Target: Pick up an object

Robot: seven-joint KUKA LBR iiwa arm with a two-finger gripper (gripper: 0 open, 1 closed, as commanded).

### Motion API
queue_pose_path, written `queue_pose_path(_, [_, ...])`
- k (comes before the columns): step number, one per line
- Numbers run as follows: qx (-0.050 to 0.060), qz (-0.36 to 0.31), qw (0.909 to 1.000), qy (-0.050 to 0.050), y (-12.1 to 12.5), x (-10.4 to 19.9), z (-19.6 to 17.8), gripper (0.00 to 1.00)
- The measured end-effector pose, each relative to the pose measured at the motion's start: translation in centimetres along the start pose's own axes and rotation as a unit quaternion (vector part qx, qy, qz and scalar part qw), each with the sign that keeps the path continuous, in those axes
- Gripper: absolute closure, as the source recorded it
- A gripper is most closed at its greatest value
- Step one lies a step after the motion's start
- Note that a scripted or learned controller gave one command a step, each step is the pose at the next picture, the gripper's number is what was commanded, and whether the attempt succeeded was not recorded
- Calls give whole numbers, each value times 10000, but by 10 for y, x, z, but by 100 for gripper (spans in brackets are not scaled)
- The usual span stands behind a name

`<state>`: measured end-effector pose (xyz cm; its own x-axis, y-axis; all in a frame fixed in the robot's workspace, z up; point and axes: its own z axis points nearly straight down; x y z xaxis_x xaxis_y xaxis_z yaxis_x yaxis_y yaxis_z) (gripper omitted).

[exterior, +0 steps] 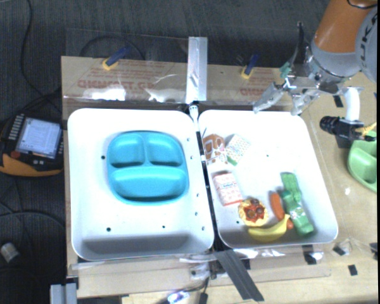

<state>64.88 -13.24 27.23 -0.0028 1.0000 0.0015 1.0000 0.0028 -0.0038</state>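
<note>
My gripper (277, 108) hangs over the far rim of the right bin (316, 151), fingers spread open with nothing between them. Below it, the bin holds a brown and white snack packet (213, 147), a pale checked packet (238, 147) and a red and white box (227, 187). Along the bin's near side lie a toy pizza (253, 211), a banana (269, 230), a carrot (277, 205) and a green bottle (295, 203). All of these lie well toward the near side from the gripper, none touching it.
The left bin (88, 220) holds a blue divided plate (147, 166). A metal strip (197, 68) stands behind the wall between the bins. A green object (366, 163) sits on the bench right of the right bin. A handheld device (31, 141) lies far left.
</note>
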Motion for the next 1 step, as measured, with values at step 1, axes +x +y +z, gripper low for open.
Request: queue_pose_path(1, [14, 496, 9988, -3, -76, 0, 114, 0])
